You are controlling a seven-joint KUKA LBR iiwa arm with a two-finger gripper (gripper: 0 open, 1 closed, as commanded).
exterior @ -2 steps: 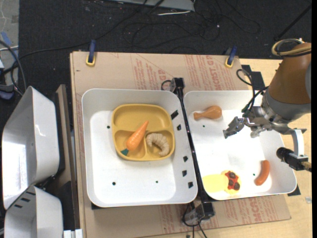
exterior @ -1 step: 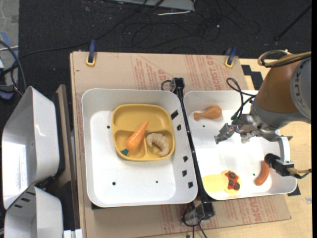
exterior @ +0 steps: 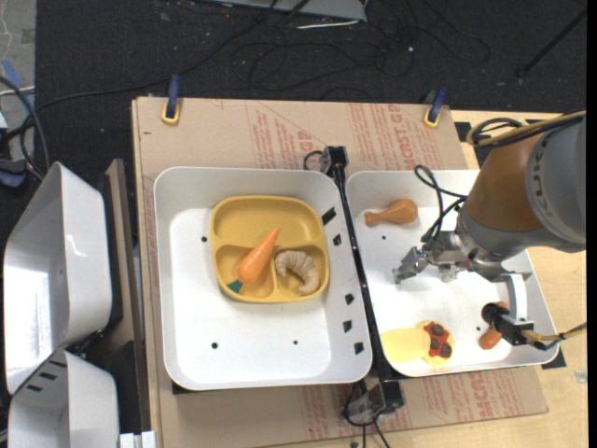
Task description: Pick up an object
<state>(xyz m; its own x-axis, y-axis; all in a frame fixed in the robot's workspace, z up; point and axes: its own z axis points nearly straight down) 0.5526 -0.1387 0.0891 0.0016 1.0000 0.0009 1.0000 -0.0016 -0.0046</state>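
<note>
Your grey two-finger gripper [exterior: 408, 269] hangs over the bare middle of the right-hand shallow white bin [exterior: 392, 343], fingers spread apart and nothing between them. In that bin you have a tan plastic drumstick [exterior: 392, 215] near the far wall, a flat yellow piece with red and dark toppings [exterior: 420, 343] at the near edge, and a small orange item [exterior: 492, 337] beside it. The left white bin [exterior: 187, 343] carries a yellow divided plate [exterior: 229, 217] holding an orange toy carrot [exterior: 258, 256] and a pale curled shrimp [exterior: 298, 269].
</note>
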